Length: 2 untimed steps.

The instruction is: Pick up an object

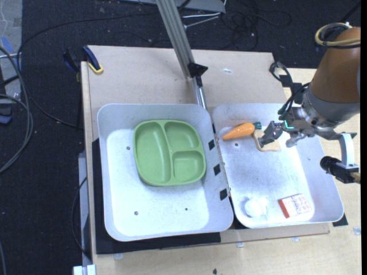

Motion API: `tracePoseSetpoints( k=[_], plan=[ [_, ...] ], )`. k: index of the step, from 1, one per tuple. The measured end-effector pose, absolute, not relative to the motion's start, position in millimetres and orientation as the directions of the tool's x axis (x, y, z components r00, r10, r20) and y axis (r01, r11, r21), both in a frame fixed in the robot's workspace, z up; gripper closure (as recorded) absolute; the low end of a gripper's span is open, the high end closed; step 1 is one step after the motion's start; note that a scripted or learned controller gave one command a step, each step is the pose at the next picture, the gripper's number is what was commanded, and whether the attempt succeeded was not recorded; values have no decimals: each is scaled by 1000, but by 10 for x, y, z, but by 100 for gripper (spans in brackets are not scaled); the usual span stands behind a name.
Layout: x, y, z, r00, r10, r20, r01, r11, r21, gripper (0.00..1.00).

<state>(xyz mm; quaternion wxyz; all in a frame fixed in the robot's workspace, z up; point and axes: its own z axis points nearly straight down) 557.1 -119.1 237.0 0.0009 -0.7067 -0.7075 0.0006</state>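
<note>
Red flat carton (295, 205) beside round white ball (256, 207), tapered orange carrot (238, 131) beyond

Green tray (170, 152); orange carrot (238, 131); red-white carton (295, 205); white bins (114, 171).

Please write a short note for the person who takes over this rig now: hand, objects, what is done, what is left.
Hand: low in the right bin, over a small tan piece; open or shut, cannot tell.
Right bin: carrot at the far left, white ball and red box at the near edge.
Left bin: green tray.
Done: no visible lift.
Left: grasp and lift one object.
</note>
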Motion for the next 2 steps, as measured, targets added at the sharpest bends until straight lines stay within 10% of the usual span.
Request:
tracePoseSetpoints(
  k=[2],
  plan=[
    [5590,-1259,1767,1,1000,0,1000,-1,-4,0]
  ],
)
